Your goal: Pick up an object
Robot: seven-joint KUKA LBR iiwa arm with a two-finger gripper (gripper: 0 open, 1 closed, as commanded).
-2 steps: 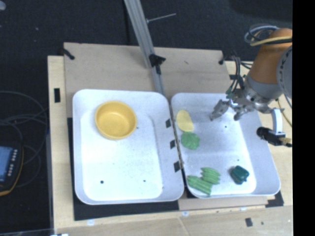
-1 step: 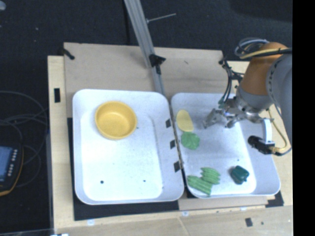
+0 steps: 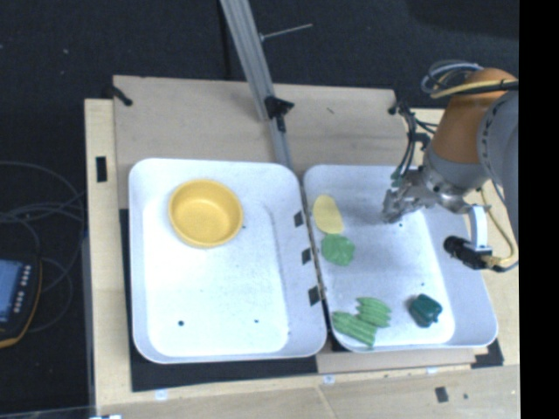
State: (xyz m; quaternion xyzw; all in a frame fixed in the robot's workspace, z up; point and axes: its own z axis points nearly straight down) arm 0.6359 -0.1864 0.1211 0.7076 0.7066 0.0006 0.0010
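Claw (image 3: 398, 206) sits low over the upper part of the right bin (image 3: 454, 264), arm entering from the right; can't tell how wide it is, nothing seen between the fingers. Pale yellow piece (image 3: 327, 214) lies left of the claw near the bin's left wall, round green piece (image 3: 338, 250) just below it. Ribbed green pieces (image 3: 363, 319) lie well below the claw by the bin's near edge, dark teal object (image 3: 425, 309) below and slightly right. Yellow bowl (image 3: 205, 212) is far left in the left bin (image 3: 218, 321). Both bins rest on the counter (image 3: 183, 112).
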